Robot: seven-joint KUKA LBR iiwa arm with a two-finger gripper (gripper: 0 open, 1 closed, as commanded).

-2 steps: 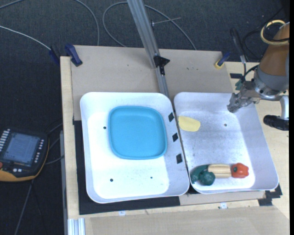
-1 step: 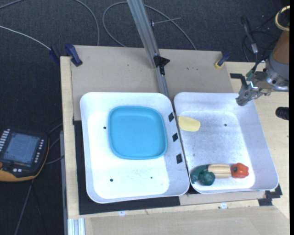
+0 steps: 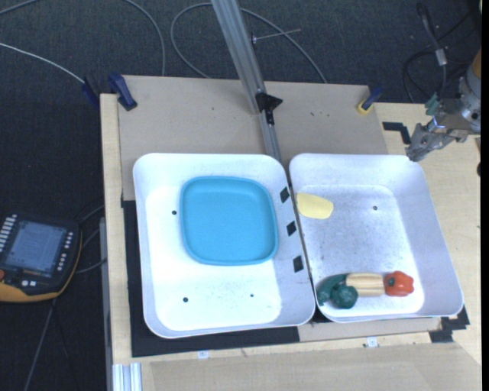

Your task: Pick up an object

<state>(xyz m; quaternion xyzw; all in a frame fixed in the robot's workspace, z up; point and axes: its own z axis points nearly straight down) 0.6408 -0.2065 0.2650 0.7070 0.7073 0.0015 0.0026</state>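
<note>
Dark carpeted floor with loose cables, pale wooden bench, handheld control pendant lying left

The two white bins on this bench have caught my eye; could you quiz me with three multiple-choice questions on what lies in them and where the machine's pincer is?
1. Where does the flat square blue plastic plate lie?
A. left white bin
B. right white bin
C. on the bare bench

2. How many things lie in the right white bin?
A. one
B. two
C. four

3. Where is the pincer?
A. inside the left bin
B. beside the right bin's far right corner, nothing between its fingers
C. gripping the plate

Answers: 1 A, the left white bin surrounds it. 2 C, a pale yellow piece, a dark green lump, a tan roll and a red round piece. 3 B, it hangs there apart from everything.
</note>
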